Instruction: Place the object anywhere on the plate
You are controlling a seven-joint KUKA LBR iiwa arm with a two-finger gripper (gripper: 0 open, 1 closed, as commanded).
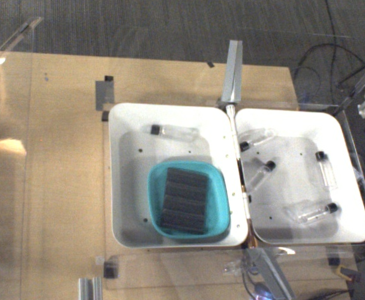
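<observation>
Two shallow white bins sit side by side on a wooden bench, their inner rims touching. In the left bin a teal plate with rounded corners lies towards the near side, close to the right wall. A dark ribbed block rests on the plate, lying flat and turned slightly off square, well inside the teal rim. Beyond the plate, near the far wall of the same bin, a clear tube with a black cap lies on its side, apart from the plate, with its cap pointing left.

The right bin holds four more clear tubes with black caps, all lying down and apart from one another. One is in the far left corner. A second lies just below it, near the left wall. A third lies towards the right side with its cap at the far end. The fourth is near the front right corner, with its cap pointing right.

A grey metal bar stands at the far end of the seam between the bins.

Whether the pincer is open or closed cannot be told
</observation>
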